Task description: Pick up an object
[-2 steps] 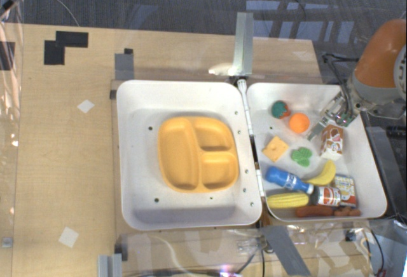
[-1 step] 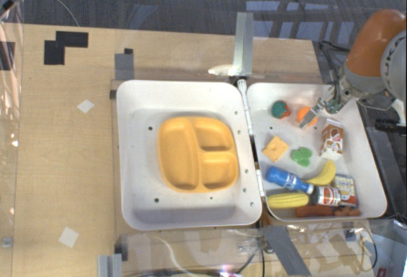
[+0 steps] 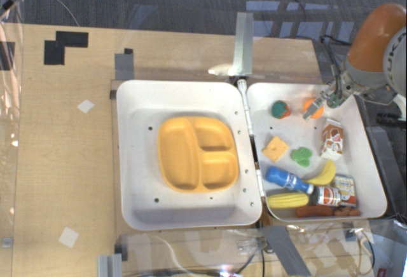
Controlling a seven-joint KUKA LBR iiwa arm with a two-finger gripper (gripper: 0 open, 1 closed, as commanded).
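Observation:
My gripper (image 3: 323, 104) hangs over the far right part of the right bin (image 3: 375, 193), below the arm's orange band. A small orange piece (image 3: 310, 105) lies right at its tip, touching or just under it; whether it is gripped is too small to tell. To the left sits a green and orange round toy (image 3: 280, 109). A white and brown carton (image 3: 332, 140) lies just in front of the gripper. Further forward are a yellow cheese wedge (image 3: 275, 148), a green piece (image 3: 301, 156) and a banana (image 3: 322, 174).
Along the right bin's front lie a blue bottle (image 3: 287, 179), a corn cob (image 3: 286, 199), a labelled bottle (image 3: 334, 195) and a red sausage (image 3: 325, 211). The left bin (image 3: 137, 142) holds a yellow divided plate (image 3: 197, 153). A metal post (image 3: 243, 47) stands behind the bins.

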